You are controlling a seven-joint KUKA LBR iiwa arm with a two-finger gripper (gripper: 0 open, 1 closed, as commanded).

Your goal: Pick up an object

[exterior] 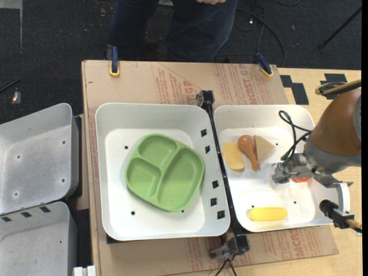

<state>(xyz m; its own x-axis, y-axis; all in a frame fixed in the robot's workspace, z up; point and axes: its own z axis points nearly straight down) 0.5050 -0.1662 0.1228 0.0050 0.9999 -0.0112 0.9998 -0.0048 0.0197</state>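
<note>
The right bin (299, 220) holds a pale yellow oval piece (233, 156), a brown spoon-shaped piece (249, 150) and a tan wedge (264, 148) close together at its left. A yellow corn-like object (267, 214) lies near the front wall. My gripper (284, 173) is low over the bin's right half, to the right of the wedge. A small red object (299, 179) peeks out just beside the gripper, mostly hidden by the wrist.
The left bin (109, 154) carries a green divided plate (165, 171). A black divider (217, 160) runs between the bins. A person (172, 16) stands beyond the bench's far edge. Grey trays (34, 154) sit off the bench at left.
</note>
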